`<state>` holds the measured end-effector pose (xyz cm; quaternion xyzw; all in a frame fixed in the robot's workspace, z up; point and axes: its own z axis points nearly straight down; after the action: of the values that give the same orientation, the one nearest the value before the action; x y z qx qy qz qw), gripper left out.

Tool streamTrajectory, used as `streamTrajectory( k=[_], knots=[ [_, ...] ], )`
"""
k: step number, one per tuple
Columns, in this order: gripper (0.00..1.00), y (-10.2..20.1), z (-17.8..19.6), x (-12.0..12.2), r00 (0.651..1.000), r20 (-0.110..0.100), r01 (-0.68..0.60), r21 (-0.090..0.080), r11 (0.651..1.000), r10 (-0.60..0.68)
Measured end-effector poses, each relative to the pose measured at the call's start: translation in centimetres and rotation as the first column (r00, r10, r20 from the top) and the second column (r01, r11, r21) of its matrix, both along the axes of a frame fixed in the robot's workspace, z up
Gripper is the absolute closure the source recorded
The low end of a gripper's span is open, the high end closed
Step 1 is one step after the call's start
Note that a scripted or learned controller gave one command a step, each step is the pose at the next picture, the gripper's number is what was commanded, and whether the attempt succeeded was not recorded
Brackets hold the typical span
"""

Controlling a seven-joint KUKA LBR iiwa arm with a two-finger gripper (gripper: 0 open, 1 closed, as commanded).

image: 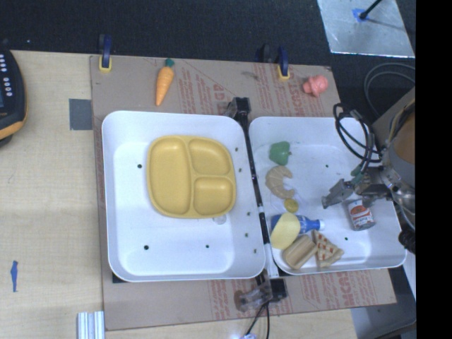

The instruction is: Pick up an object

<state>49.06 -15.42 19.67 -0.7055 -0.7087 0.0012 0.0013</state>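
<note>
A wooden bench [49, 210] carried a brown board with faint red printing, too small to read, and two white bins side by side. The left bin [127, 253] held a yellow divided plate [191, 176]. Over the right bin [381, 256], the gripper [337, 195] hung low with its fingers slightly spread, nothing between them. Just beside it lay a small can [361, 216] with a red label, its writing illegible. Farther left were a green pepper [280, 151], a croissant [281, 181], a yellow bottle with a blue cap [291, 229] and a pizza slice [325, 249].
</note>
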Motion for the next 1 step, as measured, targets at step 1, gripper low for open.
streamTrajectory(
  k=[1],
  knots=[
    [0.0,3.5,-9.65,2.98,1.0,-0.002,-0.005,0.002,1.0,0.005]
  ],
)
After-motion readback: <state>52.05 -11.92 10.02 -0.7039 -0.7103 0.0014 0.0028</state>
